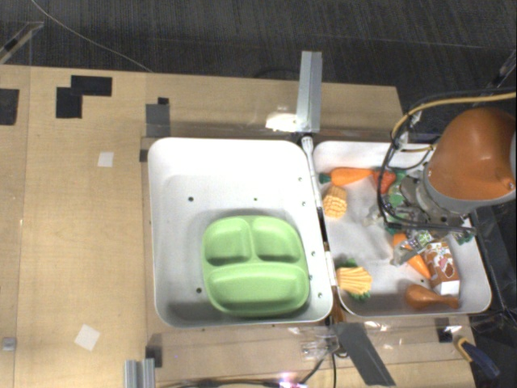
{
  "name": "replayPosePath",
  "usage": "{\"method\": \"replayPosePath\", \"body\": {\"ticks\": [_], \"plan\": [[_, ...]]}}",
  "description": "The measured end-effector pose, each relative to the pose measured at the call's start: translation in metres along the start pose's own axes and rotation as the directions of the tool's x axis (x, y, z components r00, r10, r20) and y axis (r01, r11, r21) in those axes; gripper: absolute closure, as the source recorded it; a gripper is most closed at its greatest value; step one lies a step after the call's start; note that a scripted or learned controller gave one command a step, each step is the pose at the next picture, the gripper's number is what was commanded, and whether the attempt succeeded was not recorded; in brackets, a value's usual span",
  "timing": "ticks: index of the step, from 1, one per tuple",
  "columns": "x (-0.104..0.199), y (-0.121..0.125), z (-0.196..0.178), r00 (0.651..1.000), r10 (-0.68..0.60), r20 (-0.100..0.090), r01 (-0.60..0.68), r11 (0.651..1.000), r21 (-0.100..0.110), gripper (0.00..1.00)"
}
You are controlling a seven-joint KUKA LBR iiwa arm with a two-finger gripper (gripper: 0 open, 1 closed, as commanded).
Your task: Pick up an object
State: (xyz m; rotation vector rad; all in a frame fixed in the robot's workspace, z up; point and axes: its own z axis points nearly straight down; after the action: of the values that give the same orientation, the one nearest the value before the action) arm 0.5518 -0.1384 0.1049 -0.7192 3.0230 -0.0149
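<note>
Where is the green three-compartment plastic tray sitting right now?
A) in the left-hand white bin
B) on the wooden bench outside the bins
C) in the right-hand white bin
A: the green three-compartment plastic tray lies on the floor of the left-hand white bin, toward its near side.

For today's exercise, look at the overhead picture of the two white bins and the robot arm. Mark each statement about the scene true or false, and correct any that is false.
1. The green tray lies in the left bin. True.
2. The green tray has three compartments. True.
3. The arm hangs over the left bin. False: it is over the right bin.
4. The corn cob lies on the green tray. False: it lies in the right bin, near the divider.
5. A carrot lies near the far edge of the right bin. True.
</note>
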Motion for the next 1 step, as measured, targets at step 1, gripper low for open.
{"method": "replayPosePath", "body": {"ticks": [1], "plan": [[-0.0069,0.0095,0.0142,0.998,0.068,-0.019,-0.068,0.998,-0.007,0.00]]}}
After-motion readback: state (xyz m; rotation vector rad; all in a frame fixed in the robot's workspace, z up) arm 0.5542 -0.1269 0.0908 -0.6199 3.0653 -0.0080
